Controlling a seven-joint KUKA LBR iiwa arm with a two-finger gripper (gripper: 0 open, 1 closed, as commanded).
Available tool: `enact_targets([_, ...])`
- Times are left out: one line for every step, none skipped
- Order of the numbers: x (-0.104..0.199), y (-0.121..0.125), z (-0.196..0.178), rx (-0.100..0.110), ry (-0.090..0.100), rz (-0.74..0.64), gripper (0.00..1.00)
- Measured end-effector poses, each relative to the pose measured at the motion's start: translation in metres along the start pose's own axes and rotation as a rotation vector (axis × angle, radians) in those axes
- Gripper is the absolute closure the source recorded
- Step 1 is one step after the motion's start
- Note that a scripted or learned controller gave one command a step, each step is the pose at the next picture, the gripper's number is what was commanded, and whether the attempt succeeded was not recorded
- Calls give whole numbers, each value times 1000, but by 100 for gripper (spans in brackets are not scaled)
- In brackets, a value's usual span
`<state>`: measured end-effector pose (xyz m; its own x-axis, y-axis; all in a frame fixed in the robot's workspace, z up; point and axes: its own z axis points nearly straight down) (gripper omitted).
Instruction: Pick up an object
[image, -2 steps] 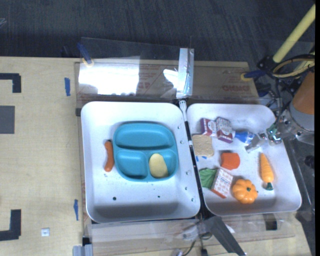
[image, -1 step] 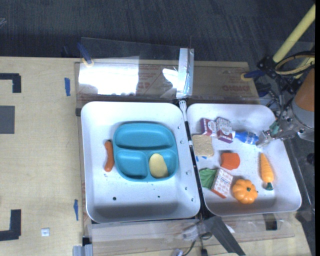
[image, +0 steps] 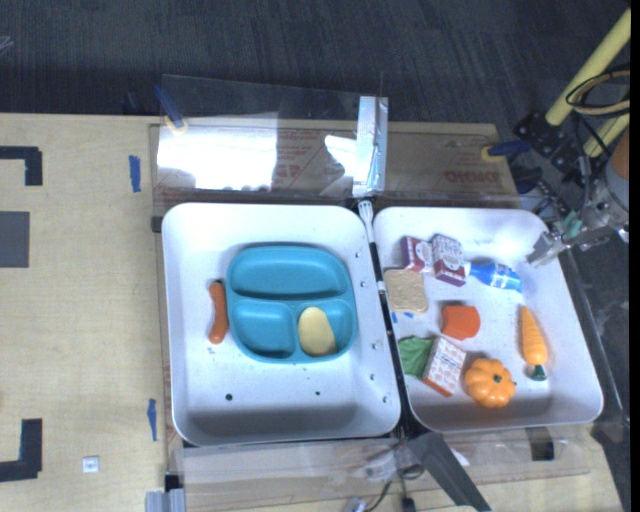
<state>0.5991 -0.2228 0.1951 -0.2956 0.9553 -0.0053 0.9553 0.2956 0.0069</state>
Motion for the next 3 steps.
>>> enact_targets([62,46,55,6,8,-212,100])
enact_targets([60,46,54,5,6,-210,0])
enact_targets([60,46,54,5,6,-210,0])
